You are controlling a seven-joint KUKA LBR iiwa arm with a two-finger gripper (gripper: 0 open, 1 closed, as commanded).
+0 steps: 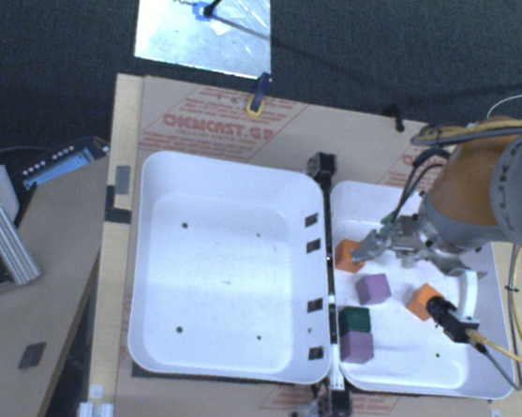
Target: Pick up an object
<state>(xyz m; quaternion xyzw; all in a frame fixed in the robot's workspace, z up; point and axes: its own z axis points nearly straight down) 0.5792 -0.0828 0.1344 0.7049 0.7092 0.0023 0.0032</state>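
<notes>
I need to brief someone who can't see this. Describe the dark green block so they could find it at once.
Start at the right-hand white bin, the one under the arm. Along its left wall, toward the near edge, sits the dark green block, touching the purple block just in front of it. It is the bin's one green piece; the others are orange or purple.

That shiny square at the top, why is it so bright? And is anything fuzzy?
In the camera view, the silvery sheet reflects the lights, causing glare; the white bins look bright, with soft shadows inside; the arm's hand near the orange block looks slightly blurry.
</notes>
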